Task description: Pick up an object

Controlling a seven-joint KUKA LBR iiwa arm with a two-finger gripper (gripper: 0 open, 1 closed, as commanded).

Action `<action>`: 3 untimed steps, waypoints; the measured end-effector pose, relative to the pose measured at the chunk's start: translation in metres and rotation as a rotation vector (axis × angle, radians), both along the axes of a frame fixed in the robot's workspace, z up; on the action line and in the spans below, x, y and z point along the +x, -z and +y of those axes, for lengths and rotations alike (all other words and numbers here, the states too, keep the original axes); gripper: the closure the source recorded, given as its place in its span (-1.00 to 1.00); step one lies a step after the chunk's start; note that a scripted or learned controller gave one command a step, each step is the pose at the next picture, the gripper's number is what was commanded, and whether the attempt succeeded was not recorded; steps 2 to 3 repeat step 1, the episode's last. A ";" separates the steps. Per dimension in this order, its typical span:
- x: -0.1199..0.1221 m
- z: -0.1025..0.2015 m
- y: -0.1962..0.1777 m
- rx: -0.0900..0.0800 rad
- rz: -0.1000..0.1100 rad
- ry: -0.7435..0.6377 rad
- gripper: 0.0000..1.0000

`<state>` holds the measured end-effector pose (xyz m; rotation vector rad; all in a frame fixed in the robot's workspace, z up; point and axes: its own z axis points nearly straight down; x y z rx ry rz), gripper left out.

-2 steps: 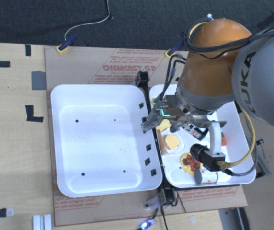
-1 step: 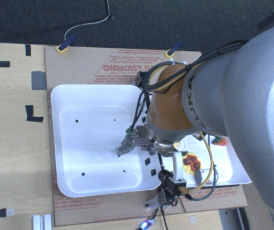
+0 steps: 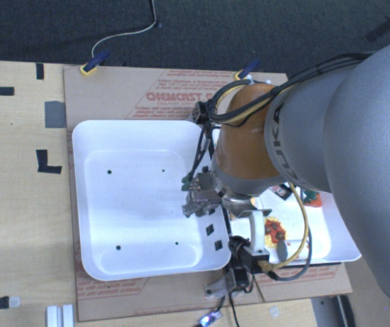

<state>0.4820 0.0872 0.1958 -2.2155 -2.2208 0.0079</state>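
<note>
Arm (image 3: 345, 135): grey, enters from the view's right and covers most of the right bin.
Orange band (image 3: 244, 138): sits above the wrist, over the line where the 2 bins meet.
Tool (image 3: 196, 199): grey body low over the right edge of the left bin, just below the orange band.
Tool state: cannot tell whether it is wide or narrow; nothing is seen held in it.
Left bin (image 3: 79, 182): white, shallow, with rounded corners; its floor shows 4 small dark dots (image 3: 110, 172).
Right bin (image 3: 331, 247): white; a strip of its floor and its near corner show beyond the arm.
Red object (image 3: 275, 231): lies in the right bin, near the front, close beside the wrist and partly hidden by it.
Green and orange object (image 3: 309, 196): lies in the right bin, further back than the red object, at the edge of the arm; its shape is too hidden to tell.
Black squares (image 3: 209, 229): 2 small marks on the wall between the bins.
Cardboard sheet (image 3: 174, 94): brown, with red lettering, lies under both bins.
Counter (image 3: 18, 203): pale wood tone, bears black marks (image 3: 45, 162) to the left of the sheet.
Clips (image 3: 94, 63): 2, blue and yellow, at the far edge of the sheet.
White cable (image 3: 135, 29): runs from the left clip across the dark surface behind the counter.
</note>
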 end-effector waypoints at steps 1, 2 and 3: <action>0.003 0.008 -0.169 0.005 -0.023 -0.002 1.00; 0.003 0.008 -0.169 0.005 -0.023 -0.002 1.00; 0.003 0.008 -0.169 0.005 -0.023 -0.002 1.00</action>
